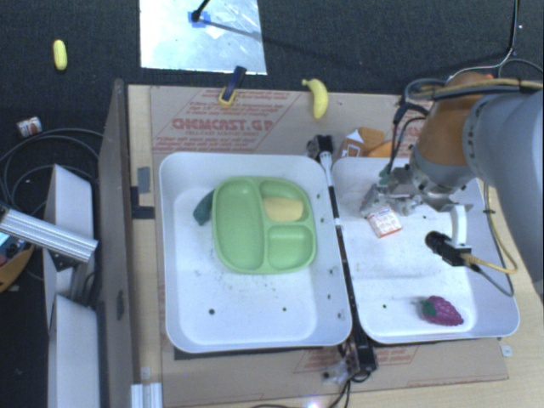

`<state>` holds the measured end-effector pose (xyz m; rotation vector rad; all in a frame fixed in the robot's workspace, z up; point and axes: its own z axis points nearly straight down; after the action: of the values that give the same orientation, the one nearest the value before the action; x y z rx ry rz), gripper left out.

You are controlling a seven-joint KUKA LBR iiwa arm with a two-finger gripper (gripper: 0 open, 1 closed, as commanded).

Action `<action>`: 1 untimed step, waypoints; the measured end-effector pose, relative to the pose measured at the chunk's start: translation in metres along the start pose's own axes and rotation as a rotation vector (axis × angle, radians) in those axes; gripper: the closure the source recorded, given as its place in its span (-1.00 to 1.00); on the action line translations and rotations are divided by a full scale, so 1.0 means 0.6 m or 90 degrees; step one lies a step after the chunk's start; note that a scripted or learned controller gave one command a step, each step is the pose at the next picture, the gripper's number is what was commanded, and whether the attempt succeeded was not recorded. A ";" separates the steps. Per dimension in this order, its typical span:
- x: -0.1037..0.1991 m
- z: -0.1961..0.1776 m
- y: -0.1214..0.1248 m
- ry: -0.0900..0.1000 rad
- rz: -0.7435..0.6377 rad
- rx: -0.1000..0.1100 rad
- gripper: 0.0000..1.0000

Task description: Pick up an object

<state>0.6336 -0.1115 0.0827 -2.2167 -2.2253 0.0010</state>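
A small flat card [384, 223], white with a red checked pattern, lies tilted on the floor of the right bin [399, 313], toward its far left part; the hand [393, 189] hangs just above and beside it at the card's far edge; whether the hand is spread or pressed together cannot be told from this slant, and nothing is seen pinched in it. The arm [476, 143] is grey and smooth with an orange band, coming in from the right over the bin's far side. Near the right bin's near edge lies a knobbly purple bunch of grapes [442, 310] with a green tip. The left bin [195, 313] holds a glossy green divided plate [255, 236] with rounded corners; a pale yellow lump [285, 208] sits in its far right compartment, and a dark green piece [203, 207] touches the plate's left rim. Both bins are shallow white plastic, lightly speckled, resting on a brown printed cardboard sheet [221, 121] on the table; a yellow banana [318, 98] lies at its far edge; beyond is dark carpet [85, 15] with a shiny sheet [204, 24] on it.
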 end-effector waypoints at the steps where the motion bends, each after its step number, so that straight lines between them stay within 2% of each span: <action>1: 0.000 -0.003 0.001 0.000 0.001 -0.002 -1.00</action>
<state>0.6342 -0.1118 0.0846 -2.2198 -2.2250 -0.0019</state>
